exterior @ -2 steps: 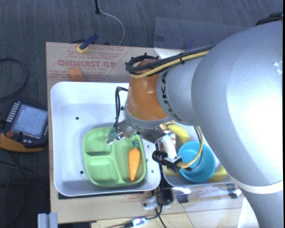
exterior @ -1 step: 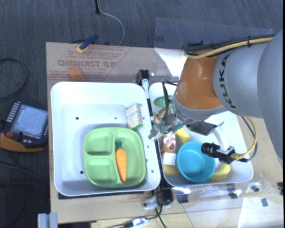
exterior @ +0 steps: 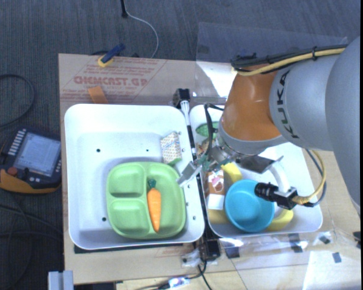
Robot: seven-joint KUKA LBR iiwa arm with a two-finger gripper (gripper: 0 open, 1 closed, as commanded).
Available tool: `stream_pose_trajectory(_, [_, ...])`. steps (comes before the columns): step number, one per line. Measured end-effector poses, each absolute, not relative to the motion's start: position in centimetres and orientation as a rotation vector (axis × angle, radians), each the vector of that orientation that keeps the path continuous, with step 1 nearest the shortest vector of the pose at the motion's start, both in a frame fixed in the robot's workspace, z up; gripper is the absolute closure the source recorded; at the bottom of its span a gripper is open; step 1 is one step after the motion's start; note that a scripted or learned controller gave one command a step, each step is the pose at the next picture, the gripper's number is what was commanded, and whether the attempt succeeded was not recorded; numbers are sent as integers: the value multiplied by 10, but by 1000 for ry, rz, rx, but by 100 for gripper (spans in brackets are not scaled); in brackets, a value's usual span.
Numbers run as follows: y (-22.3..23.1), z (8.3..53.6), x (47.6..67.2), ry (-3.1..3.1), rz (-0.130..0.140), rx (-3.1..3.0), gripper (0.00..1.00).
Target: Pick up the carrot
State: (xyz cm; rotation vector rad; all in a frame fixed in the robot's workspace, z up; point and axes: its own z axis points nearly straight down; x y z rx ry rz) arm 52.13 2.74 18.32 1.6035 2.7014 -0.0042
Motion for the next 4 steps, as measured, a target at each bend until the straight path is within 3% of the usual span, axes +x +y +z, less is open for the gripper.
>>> stream_pose_trajectory(1, [-60,210,590,2820,-5,1377,0])
stream_pose_trajectory(2, [-88,242,645,2935,-4,1104,0])
stream_pose_trajectory(3, [-110,418,635,3024,-2,777,0])
stream_pose_trajectory(4, [-81,288,583,3105,-1,530,0])
